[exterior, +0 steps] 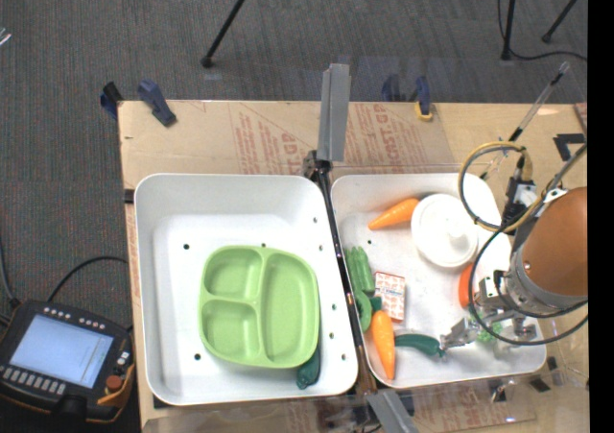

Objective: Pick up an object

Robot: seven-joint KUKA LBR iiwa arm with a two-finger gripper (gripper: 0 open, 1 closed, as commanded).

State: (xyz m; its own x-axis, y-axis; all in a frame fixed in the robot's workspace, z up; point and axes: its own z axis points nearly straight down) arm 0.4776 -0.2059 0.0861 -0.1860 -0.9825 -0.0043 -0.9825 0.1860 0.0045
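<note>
over right bin (384, 193), hand (467, 333) beside carrot (384, 343).

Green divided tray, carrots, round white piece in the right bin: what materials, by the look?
Green divided tray: likely moulded plastic, matte with a soft sheen on the rims. Carrots: probably plastic toy food; uniform orange, smooth. Round white piece: smooth, plain white, plastic or ceramic, can't tell.

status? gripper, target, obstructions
Gripper low in right bin, nothing visibly held. Teal piece beside it; carrot further left. White round lid behind.
</note>
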